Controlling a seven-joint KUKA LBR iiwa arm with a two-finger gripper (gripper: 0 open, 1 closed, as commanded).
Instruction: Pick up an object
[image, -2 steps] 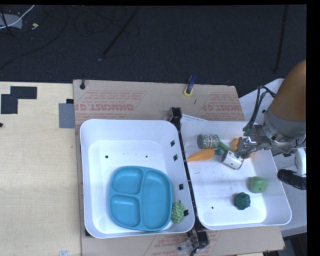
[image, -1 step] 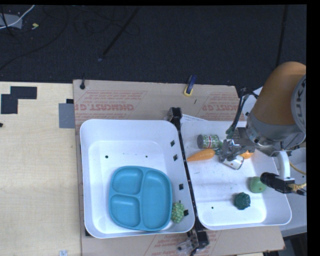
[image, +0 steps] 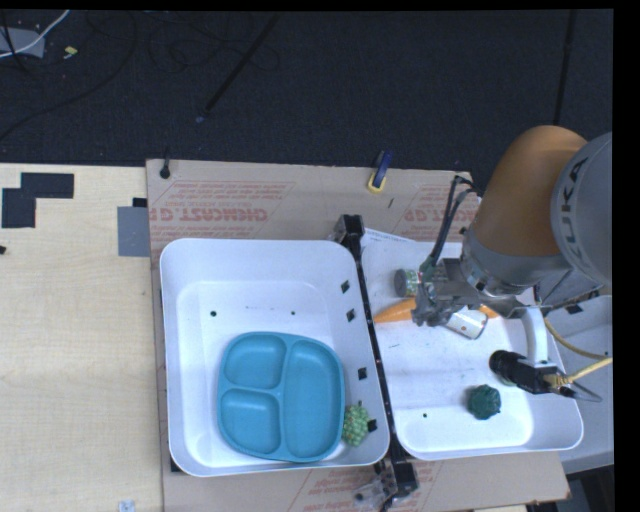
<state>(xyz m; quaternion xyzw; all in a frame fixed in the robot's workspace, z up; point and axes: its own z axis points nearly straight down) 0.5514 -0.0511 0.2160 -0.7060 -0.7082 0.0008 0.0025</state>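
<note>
The arm (image: 560, 220) is grey, with a wide orange band above the wrist and dark letters on its grey shell. Thin black cables run beside it to the small dark metal tool (image: 428, 300).

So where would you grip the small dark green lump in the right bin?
Take the green lump across its middle, coming straight down from above. It looks small and roundish and lies apart from the bin's walls, with bare floor on the sides I can see for both fingers.
</note>
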